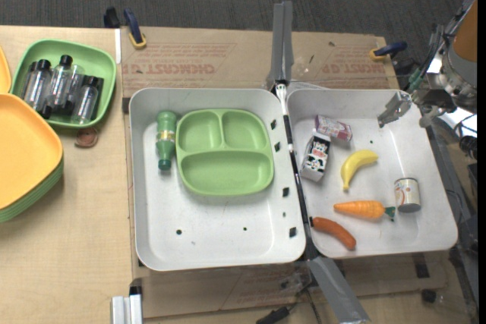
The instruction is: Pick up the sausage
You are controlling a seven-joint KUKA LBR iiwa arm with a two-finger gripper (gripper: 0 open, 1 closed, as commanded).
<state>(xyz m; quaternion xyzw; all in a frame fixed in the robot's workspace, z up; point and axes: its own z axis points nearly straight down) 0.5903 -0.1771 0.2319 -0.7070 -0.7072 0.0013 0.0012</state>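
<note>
Claw (394, 109) state indiscernible; risks snagging carrot (361, 210) instead, lying between it and farther sausage (334, 232) by bin wall (305, 239).

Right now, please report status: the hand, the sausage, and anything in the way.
Hand at right bin's far edge, holding nothing. Sausage lying free at near left corner of that bin. Carrot lies close beside it, apart.

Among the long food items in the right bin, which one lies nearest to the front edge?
The sausage, reddish-orange, in the front left corner. The carrot lies behind it, the banana farther back.
</note>
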